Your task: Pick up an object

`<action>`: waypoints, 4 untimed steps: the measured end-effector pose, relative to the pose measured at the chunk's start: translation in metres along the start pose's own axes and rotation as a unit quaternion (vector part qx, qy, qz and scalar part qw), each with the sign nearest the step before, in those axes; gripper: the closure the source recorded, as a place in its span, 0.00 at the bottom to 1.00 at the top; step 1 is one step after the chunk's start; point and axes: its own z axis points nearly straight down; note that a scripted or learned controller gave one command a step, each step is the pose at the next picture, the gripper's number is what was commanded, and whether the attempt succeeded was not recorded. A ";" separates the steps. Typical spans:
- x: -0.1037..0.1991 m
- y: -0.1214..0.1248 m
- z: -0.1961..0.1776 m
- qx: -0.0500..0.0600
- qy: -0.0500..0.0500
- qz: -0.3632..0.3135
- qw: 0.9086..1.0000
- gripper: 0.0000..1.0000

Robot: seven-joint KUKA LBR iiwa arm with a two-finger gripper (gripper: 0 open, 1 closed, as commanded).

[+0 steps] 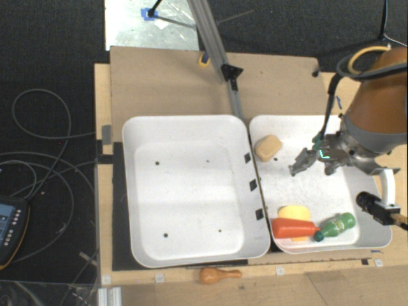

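In the right bin point(287, 129) lie a tan bread-like lump point(268, 147) near the far left corner, and at the front a yellow piece point(295, 213), a red-orange carrot-like piece point(293, 228) and a green bottle point(335, 225). My gripper point(303, 161) hangs over the middle of this bin, pointing left, about a hand's width right of the tan lump. Nothing shows between its dark fingers.
The left bin point(137, 132) sits beside the right one. A small orange-brown object point(220, 274) lies on the bench in front of the bins. A grey pole point(213, 40) slants across the back. Cables lie on the floor at the left.
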 end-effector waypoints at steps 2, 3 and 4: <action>-0.009 -0.003 0.046 0.001 0.000 0.003 1.000 0.00; -0.017 -0.004 0.092 0.001 0.000 0.003 1.000 0.00; -0.017 -0.004 0.144 0.001 0.000 0.003 1.000 0.00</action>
